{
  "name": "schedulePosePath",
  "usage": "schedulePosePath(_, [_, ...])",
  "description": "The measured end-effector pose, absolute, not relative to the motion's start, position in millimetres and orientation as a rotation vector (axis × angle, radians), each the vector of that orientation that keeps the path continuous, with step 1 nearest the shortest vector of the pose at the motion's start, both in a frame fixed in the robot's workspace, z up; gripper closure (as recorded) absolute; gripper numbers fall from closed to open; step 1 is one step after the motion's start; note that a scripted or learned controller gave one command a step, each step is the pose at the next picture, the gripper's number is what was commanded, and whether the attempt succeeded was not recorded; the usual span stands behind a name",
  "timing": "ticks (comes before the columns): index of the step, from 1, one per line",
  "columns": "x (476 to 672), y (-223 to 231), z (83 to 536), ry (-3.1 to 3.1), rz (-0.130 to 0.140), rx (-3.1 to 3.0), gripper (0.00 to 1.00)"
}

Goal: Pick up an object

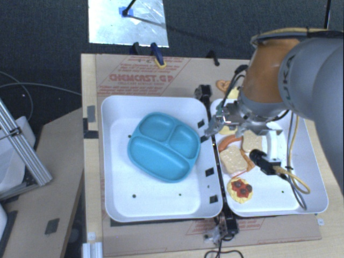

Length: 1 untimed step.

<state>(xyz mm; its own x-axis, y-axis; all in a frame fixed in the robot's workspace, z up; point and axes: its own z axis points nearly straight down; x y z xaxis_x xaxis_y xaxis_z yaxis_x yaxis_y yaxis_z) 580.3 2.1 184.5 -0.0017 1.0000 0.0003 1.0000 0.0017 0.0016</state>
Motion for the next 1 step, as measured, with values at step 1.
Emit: schedulePosePath(1, [623.5, 4.6, 185.0, 2.225, 0.006, 2.213, 0.00])
